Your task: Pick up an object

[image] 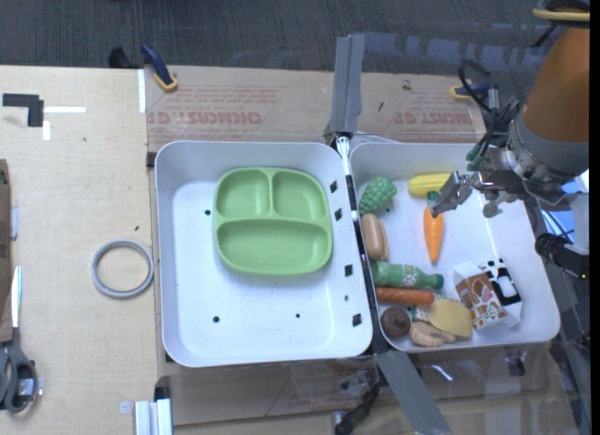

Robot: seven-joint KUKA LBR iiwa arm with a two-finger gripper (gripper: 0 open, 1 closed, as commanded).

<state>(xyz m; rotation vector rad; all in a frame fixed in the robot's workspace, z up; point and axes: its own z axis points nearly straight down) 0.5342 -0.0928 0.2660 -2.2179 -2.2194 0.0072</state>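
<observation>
Progress: nothing lifted | my two-finger gripper [461, 189] parted, empty, above long orange plastic carrot [432, 234] | grasp remains

Green divided plate [273, 220], orange carrot [432, 234], yellow corn [429, 184], white bins [183, 264].

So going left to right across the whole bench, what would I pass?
Scissors → tape ring → green divided plate → toy broccoli → toy carrot → small carton
</observation>
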